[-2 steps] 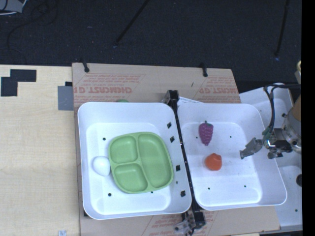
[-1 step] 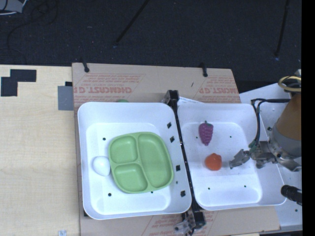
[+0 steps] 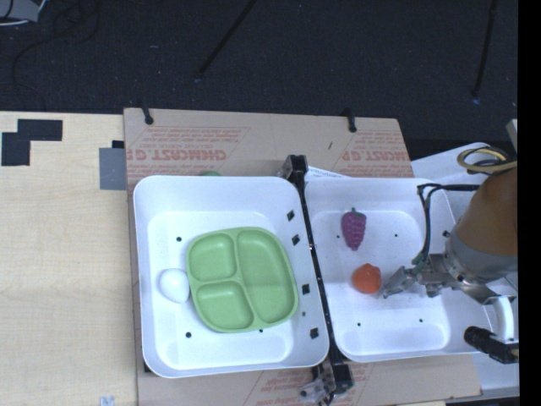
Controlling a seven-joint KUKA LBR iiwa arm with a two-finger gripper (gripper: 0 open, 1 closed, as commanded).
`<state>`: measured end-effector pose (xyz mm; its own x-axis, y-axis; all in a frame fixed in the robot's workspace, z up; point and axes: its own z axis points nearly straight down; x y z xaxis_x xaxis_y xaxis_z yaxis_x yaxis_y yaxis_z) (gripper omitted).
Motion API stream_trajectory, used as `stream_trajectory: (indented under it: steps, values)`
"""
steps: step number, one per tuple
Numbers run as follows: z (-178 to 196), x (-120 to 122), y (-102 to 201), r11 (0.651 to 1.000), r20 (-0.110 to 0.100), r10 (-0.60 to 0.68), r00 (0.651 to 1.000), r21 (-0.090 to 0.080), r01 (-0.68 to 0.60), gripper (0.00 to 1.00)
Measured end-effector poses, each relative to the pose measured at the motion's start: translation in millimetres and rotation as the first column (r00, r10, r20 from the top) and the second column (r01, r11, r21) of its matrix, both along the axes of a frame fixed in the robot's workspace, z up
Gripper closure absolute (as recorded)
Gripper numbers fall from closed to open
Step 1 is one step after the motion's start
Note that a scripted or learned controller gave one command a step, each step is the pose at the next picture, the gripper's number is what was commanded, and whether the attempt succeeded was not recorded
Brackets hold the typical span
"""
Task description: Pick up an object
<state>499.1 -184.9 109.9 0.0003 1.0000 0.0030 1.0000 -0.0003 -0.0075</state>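
Dark carpet with some loose cables covers the floor at the back, and in front of it sits a pale wooden bench (image 3: 59,269) with a sheet of brown cardboard (image 3: 254,146) lying on top. Two shallow white bins rest side by side on the cardboard. From the right the grey arm (image 3: 490,227) reaches in over the right bin (image 3: 397,341), with its orange band showing above the wrist. At the arm's end the gripper (image 3: 390,289) points toward the left, low over the white floor of that bin. Its thin metal fingers look a little way apart at the tips, and nothing sits between them — the gripper holds nothing. Just to the left of the fingertips lies a small orange ball-shaped toy (image 3: 366,278), so close that it may be touching them, though I cannot tell for sure. A little farther off, up and to the left of the gripper, is a purple toy (image 3: 353,227) that looks like a bunch of grapes, standing apart from the orange one. Well away to the left of the gripper, past the black clips that join the two bins, is the left bin (image 3: 161,197). Inside it lies a green plate (image 3: 241,278) with three sections. A white egg (image 3: 174,285) sits right against the plate's far side — the side farthest from the gripper.
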Motion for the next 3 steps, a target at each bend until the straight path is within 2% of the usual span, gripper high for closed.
stream_trajectory:
  steps: [1, 3]
  values:
    - [13, 0, -1, 1.000, 0.002, -0.004, 1.000, -0.001, 0.004, 1.00]
    - [121, -9, -17, 1.000, 0.010, 0.000, 1.000, -0.004, 0.000, 1.00]
